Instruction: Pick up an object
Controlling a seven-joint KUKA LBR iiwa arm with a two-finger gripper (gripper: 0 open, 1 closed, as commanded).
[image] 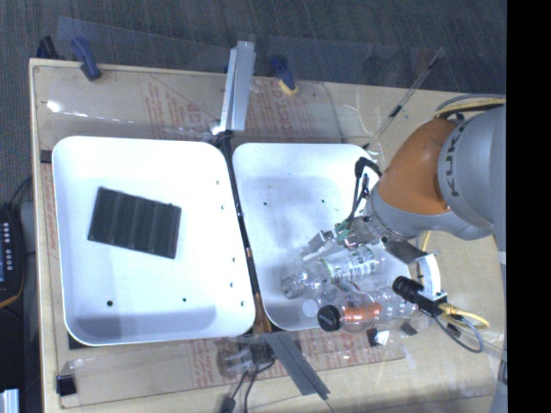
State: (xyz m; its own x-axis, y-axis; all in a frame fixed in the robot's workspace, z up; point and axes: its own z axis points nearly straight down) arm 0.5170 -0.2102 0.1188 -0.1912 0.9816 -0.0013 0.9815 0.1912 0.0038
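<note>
Right bin (284, 179) holds clear bottles (340, 274); gripper (344, 239) perhaps touching them.

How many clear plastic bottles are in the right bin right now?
2. One clear bottle lies beside the gripper in the right bin; a black-capped bottle lies at its near edge. More may be hidden under the arm.

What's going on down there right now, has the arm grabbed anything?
Gripper low in the right bin, over a clear plastic bottle; grasp unconfirmed. Second bottle with black cap alongside. Dark ridged pad in left bin.
</note>
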